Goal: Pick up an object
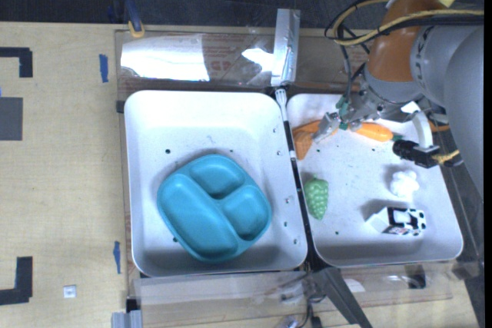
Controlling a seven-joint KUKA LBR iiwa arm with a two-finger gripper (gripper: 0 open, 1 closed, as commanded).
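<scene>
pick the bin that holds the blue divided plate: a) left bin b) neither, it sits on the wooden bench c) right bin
a, the blue divided plate lies on the floor of the left bin, while the right bin holds the smaller items such as the green bumpy toy.

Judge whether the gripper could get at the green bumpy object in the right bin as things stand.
Probably yes: the green bumpy object lies alone by the right bin's left wall, uncovered, and the gripper is above it in the same bin.
</scene>
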